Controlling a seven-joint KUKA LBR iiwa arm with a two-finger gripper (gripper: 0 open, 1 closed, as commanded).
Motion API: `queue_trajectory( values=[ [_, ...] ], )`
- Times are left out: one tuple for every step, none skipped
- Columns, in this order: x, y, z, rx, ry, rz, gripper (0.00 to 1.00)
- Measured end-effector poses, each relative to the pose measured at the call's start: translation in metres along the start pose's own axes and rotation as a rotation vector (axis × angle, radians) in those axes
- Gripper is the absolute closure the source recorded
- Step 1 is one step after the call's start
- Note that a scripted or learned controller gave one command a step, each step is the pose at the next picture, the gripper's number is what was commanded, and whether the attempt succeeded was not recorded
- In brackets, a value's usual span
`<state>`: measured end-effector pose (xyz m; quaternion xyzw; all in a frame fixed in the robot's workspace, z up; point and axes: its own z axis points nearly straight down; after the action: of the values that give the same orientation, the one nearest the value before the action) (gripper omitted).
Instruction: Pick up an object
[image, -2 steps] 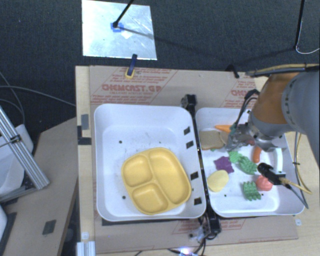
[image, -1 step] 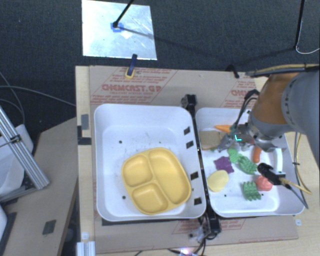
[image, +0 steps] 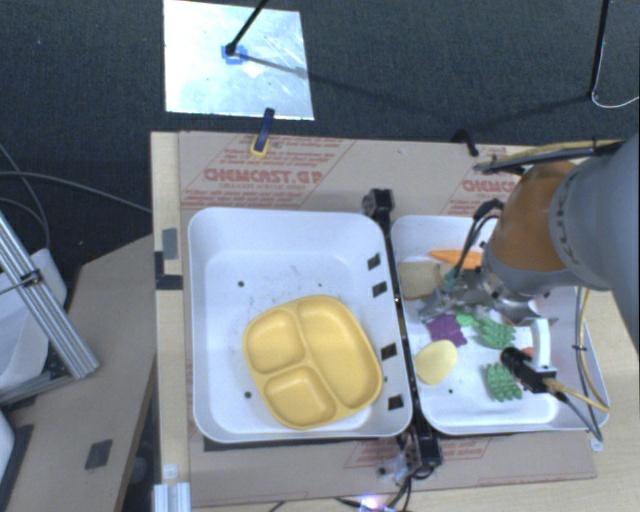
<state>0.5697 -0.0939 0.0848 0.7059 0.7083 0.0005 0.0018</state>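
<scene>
The left bin (image: 215, 300) holds a yellow divided plate (image: 312, 360). Right of it, the right bin (image: 480, 425) holds a pale yellow lump (image: 435, 361), green toys (image: 492, 332), a purple piece (image: 441, 326) and an orange piece (image: 458, 257). The gripper (image: 452, 297) sits over the purple piece, its opening impossible to tell.

We see a yellow divided plate (image: 313, 360) in a white bin (image: 290, 225), to the view's left of the jaws. Up the view from them, a small blue-and-yellow stick (image: 263, 133) lies on cardboard (image: 330, 160), near a shiny sheet (image: 238, 60).
</scene>
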Motion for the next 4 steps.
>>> queue_trajectory(
  values=[
    [-0.002, 0.002, -0.013, -0.005, -0.001, 0.003, 1.0],
    [0.109, 0.031, -0.106, -0.009, 0.006, -0.012, 1.0],
    [0.088, -0.011, -0.099, 0.005, 0.002, 0.004, 1.0],
    [0.086, -0.06, -0.215, -0.008, 0.003, 0.0, 1.0]
  ],
)
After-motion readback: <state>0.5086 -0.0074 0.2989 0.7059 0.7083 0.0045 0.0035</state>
